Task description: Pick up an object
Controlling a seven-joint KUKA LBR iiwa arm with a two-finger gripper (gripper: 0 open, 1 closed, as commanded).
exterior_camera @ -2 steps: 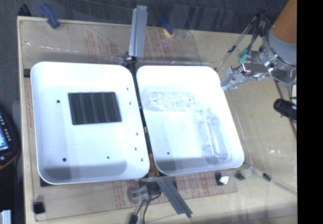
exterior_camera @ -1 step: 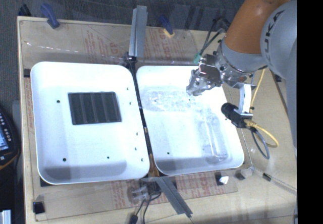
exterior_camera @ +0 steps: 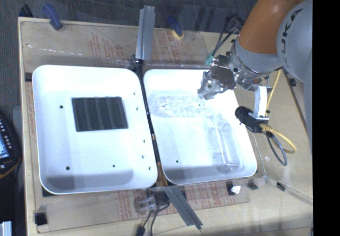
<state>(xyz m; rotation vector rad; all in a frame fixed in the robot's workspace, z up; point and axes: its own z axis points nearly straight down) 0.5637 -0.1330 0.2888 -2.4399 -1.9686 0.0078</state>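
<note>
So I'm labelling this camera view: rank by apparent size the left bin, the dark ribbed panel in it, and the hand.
1. Left bin, clearly largest.
2. Dark ribbed panel.
3. Hand, smallest, though it sits higher, nearer the camera, so its look may mislead.

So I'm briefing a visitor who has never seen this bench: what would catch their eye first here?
Probably the arm's orange band at the upper right, the one bright colour, with the pincer hanging over the right bin's far edge. Next, the dark ribbed panel in the left bin. Clear, glassy items in the right bin are hard to make out.
</note>
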